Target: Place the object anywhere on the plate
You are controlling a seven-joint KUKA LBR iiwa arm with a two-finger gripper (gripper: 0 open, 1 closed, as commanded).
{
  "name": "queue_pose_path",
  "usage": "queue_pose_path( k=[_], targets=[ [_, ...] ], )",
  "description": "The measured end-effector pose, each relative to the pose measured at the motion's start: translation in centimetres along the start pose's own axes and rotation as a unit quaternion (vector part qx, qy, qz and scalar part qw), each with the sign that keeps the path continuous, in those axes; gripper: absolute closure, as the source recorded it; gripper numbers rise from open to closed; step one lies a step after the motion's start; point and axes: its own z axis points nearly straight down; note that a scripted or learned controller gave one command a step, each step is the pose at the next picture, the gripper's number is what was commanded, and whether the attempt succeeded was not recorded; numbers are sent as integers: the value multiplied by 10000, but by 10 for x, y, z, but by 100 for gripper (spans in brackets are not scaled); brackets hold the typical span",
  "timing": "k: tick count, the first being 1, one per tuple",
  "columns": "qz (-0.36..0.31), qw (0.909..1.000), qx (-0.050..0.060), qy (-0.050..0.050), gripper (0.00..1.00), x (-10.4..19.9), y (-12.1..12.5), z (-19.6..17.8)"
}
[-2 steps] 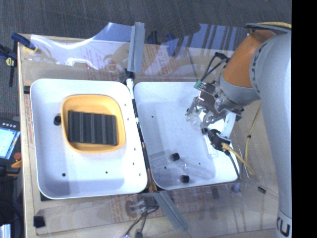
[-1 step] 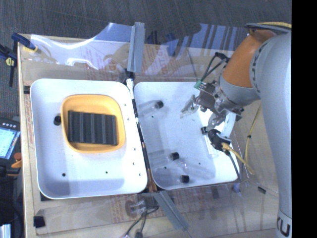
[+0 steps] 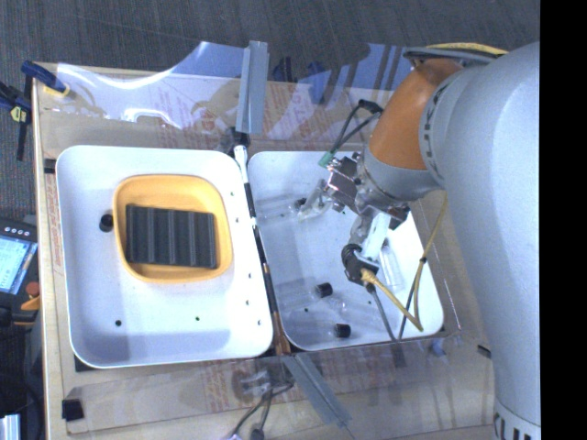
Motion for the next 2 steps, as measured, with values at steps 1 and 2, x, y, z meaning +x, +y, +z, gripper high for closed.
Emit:
queue_pose_path(
  k=[1, 2],
  targets=[
    [1137, 9935, 17, -9, 0, 60, -56, -12],
    [1056, 9944, -9, -10, 0, 142, -79, 6]
  ],
)
